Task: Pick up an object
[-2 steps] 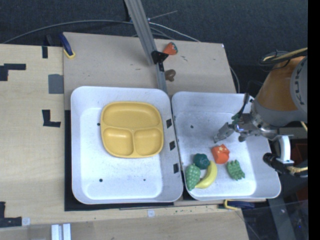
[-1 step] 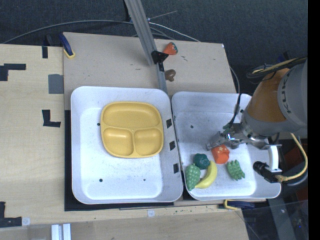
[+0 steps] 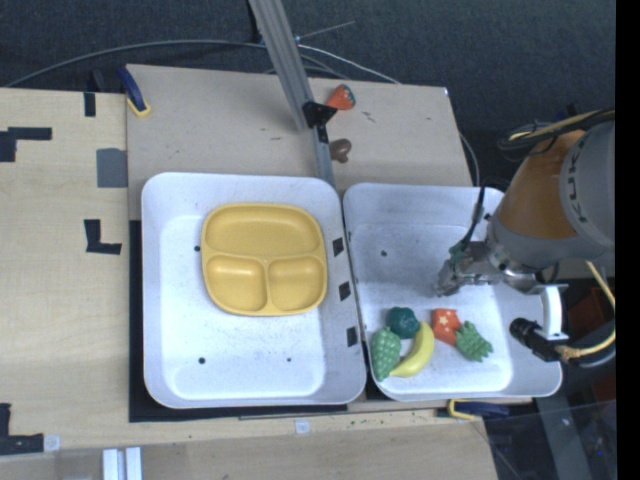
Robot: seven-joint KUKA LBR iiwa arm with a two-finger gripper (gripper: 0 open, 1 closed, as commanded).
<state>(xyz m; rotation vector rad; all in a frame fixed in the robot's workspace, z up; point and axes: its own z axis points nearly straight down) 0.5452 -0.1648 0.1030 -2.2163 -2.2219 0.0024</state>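
In the right bin (image 3: 400, 218) several toy foods lie near the front wall: a yellow banana (image 3: 418, 354), a green bumpy fruit (image 3: 386, 352), a dark green piece (image 3: 404, 321), a small red piece (image 3: 446, 321) and a light green leafy piece (image 3: 473, 342). My gripper (image 3: 452, 276) hangs over the right half of this bin, just behind the red piece and apart from it. Nothing shows between its fingers.
The left bin (image 3: 170, 368) holds a yellow three-compartment plate (image 3: 265, 257). A grey pole (image 3: 285, 53) with a clamp rises from the bench behind the bins. Small orange (image 3: 342, 96) and brown (image 3: 341, 150) items lie on the bench behind the right bin.
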